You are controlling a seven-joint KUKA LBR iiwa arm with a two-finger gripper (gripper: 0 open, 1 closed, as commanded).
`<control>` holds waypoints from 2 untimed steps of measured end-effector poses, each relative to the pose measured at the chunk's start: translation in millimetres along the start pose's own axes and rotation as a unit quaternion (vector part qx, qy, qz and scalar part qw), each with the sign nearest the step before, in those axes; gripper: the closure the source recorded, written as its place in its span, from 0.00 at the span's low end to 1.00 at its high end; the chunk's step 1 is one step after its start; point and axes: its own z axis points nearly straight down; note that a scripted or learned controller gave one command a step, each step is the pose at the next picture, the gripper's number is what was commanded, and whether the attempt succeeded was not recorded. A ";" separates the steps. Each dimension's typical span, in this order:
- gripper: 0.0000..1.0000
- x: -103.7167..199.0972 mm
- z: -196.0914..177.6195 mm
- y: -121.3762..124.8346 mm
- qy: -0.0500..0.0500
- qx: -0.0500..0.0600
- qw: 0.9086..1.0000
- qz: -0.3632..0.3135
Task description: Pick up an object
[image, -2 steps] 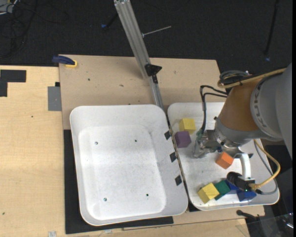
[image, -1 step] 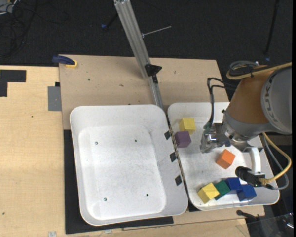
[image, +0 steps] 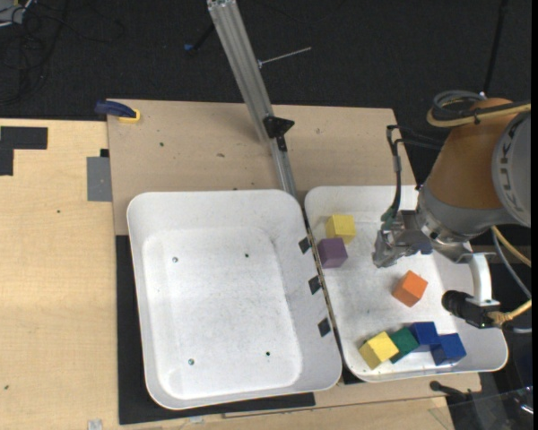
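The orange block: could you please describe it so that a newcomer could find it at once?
Look in the right-hand bin, the one the arm reaches over. The orange block lies alone near its middle, just below the gripper. It is the only orange piece, apart from the other blocks.

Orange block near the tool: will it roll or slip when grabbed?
The orange block looks cube-shaped with flat faces, so it probably slides rather than rolls. It sits alone on the white bin, turned at an angle, so it may twist when pinched.

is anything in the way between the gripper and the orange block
Nothing visible. The gripper sits in the right bin, and the orange block lies just below it in the view, with bare bin floor between them.
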 end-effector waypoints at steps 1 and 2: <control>1.00 -1.3 -22.0 0.4 0.000 0.001 1.000 0.000; 1.00 47.1 -14.5 11.7 0.001 0.002 1.000 -0.002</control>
